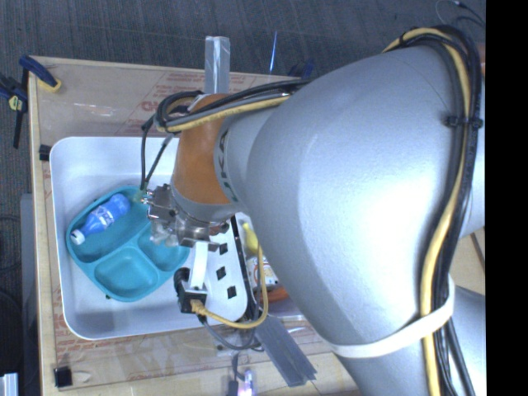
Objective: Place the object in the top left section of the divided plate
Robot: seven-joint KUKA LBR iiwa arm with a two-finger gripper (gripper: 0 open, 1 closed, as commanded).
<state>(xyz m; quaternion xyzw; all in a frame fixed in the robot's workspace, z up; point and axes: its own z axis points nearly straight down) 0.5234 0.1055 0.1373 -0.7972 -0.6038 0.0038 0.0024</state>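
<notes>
A blue divided plate (124, 275) lies in the left white bin (78, 159), towards its left side. A small blue plastic bottle (101, 219) with a white cap rests on its side in the plate's upper left section. My gripper (169, 228) hangs over the plate's right section, just right of the bottle and apart from it. The wrist and the orange band (198, 163) cover the plate's right edge.
The grey arm (355, 188) covers most of the right bin. Bits of yellow (250, 239) and orange (275, 289) objects peek out beside the wrist mount. A blue clamp (40, 69) grips the bench's far left corner. A metal post (217, 63) stands behind the bins.
</notes>
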